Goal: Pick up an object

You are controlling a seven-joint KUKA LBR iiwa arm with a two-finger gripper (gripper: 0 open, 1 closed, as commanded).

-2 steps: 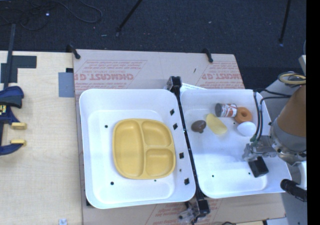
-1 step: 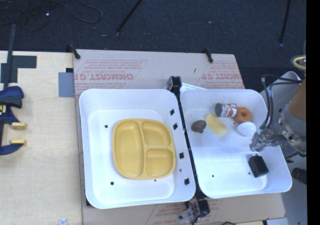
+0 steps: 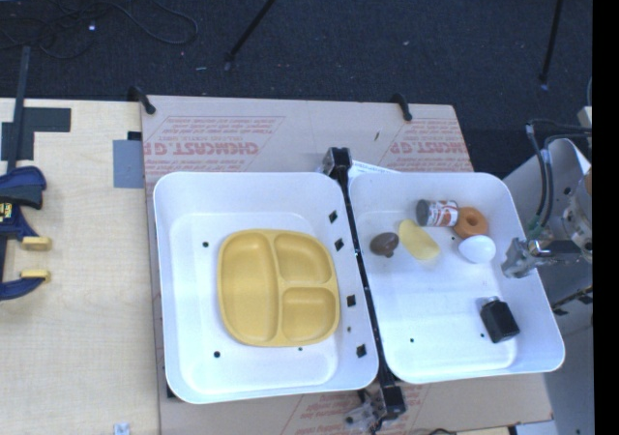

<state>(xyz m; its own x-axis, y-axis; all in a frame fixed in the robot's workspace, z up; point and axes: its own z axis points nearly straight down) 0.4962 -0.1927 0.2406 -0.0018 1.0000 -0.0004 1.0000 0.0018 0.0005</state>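
The right bin (image 3: 455, 356) holds several small things. A red and white can (image 3: 438, 213) lies on its side near the far wall, with an orange ring (image 3: 471, 222) touching it on the right. In front of them sit a white egg-shaped thing (image 3: 476, 249), a pale yellow piece (image 3: 419, 240) and a brown-grey lump (image 3: 385, 244). A black block (image 3: 499, 319) lies alone near the right front. My gripper (image 3: 519, 256) hangs at the bin's right rim, just right of the white egg, with nothing seen in it.
The left bin (image 3: 184, 346) holds a yellow divided plate (image 3: 279, 286). A black divider strip (image 3: 350, 269) runs between the bins. Blue clamps (image 3: 19, 230) sit on the wooden bench at far left. Cardboard lies under the bins.
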